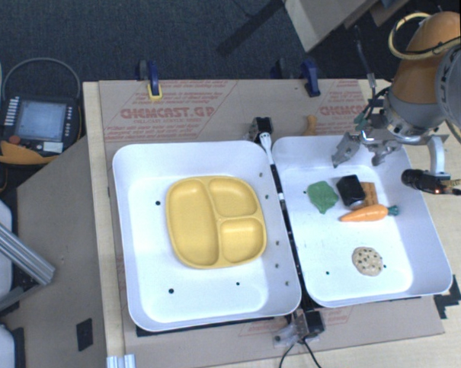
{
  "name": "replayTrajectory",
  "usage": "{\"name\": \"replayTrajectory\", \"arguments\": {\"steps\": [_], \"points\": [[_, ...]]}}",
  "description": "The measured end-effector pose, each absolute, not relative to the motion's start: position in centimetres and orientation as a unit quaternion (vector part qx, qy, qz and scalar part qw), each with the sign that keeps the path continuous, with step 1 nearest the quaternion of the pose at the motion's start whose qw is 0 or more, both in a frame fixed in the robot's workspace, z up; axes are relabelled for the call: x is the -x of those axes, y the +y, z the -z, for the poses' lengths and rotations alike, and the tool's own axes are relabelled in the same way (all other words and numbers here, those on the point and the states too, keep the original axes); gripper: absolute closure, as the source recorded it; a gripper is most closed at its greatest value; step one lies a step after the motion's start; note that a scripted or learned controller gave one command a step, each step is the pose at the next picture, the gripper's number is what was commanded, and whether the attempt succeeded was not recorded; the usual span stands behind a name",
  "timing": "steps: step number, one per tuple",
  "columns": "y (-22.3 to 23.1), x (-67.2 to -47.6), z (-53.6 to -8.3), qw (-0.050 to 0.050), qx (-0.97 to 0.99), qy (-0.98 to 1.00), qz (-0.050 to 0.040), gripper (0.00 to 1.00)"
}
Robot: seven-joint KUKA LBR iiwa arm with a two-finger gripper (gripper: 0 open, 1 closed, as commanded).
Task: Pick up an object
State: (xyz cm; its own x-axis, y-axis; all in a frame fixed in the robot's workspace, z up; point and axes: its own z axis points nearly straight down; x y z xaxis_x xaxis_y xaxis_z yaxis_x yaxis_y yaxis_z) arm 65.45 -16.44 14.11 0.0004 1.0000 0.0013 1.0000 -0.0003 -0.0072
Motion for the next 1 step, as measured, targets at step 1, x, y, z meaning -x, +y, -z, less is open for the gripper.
{"name": "replayTrajectory", "arguments": {"steps": [1], "points": [[-16.37, -65.38, -8.81, 0.002, 0.707, -0.707, -0.0016, 0.0]]}}
